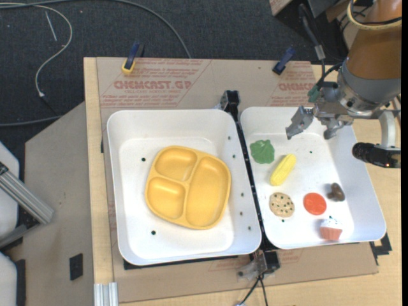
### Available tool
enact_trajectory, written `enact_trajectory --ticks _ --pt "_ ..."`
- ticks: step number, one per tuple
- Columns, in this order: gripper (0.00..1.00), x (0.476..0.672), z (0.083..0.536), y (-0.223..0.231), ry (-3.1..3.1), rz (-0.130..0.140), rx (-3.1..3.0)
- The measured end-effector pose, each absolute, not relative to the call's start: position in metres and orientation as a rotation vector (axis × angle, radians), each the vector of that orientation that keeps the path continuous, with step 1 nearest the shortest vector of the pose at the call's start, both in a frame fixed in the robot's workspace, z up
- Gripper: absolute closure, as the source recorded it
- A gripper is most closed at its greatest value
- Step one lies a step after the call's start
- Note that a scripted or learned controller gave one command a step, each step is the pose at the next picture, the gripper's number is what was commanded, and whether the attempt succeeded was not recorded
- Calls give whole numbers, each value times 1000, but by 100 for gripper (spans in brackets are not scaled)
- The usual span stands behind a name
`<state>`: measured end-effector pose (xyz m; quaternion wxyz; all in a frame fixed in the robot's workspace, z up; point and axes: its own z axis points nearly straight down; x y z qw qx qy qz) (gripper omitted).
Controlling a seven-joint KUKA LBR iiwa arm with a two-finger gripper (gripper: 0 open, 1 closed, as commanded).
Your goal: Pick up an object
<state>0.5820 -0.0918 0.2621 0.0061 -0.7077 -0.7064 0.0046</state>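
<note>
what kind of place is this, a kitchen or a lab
Most likely a robotics lab bench, not a kitchen: the food is toy-sized and sits in a white bin, a robot claw hangs above it, and clamps pin cardboard over the bench.

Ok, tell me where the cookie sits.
The cookie lies in the right bin, near its front-left corner, below the corn and left of the red disc.
</note>
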Motion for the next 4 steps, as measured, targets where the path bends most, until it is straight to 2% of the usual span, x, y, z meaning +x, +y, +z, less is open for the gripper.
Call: enact_trajectory --ticks 1,2,4 --pt "0 584 270 -91 -2221 0 -2219" --pt "0 590 211 -93 -2219 3 -2219" --pt "0 576 122 -92 -2218 2 -2219"
